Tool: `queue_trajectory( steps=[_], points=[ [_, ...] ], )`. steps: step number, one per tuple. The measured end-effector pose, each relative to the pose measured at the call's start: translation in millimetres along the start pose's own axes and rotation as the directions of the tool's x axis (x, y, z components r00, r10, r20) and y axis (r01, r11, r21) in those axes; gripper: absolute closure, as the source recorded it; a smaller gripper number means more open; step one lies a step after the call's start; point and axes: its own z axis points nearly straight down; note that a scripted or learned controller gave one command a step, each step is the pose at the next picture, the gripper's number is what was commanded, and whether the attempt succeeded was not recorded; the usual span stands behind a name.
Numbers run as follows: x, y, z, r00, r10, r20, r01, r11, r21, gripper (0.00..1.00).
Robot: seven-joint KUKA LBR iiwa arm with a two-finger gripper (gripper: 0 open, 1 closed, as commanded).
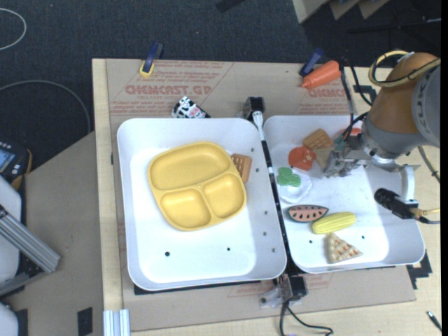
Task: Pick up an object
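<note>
Toy food lies scattered in the right bin [399, 247], with the hand [341, 161] lowered among it

Using the red tomato [302, 157] as the mark: a waffle [318, 140] sits just behind it, a green piece [288, 178] just in front, then a watermelon slice [308, 213], a corn cob [334, 222] and a pizza slice [341, 248] nearer the front rim. The hand is just right of the tomato; I cannot tell if it is open or closed. A yellow divided plate [196, 186] fills the left bin [203, 261]
</note>
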Motion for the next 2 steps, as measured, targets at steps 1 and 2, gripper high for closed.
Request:
queue_trajectory(
  steps=[1,2],
  points=[
    [0.1,-2.2,-63.5,1.000,-0.001,0.002,0.001,1.000,-0.006,1.00],
    [5.6,7.0,-122.5,1.000,-0.002,0.002,0.002,1.000,-0.007,1.00]
  ],
)
